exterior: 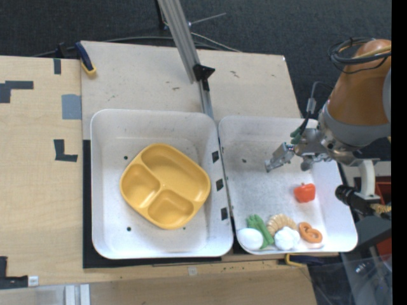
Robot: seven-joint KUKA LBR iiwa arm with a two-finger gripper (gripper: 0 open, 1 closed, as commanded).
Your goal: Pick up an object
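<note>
Bins first: I count two shallow white ones, the left bin [102,170] carrying one yellow three-compartment plastic plate [165,185]. In the right bin [254,145] I count six small items: one red pepper-like toy [305,192], two white round pieces [250,237], one green piece [259,225], one tan ridged piece [280,222], one orange ring [310,233]. My two-finger gripper [277,160] hangs over that bin, nothing between its fingers; the red toy lies near it, toward the bin's front right. The rest cluster along the front wall.

A yellow divided plate [165,185] sits in a white bin [105,170]; the other white bin [254,138] holds a red pepper [305,192], green vegetable [259,226] and orange ring [310,233].
</note>
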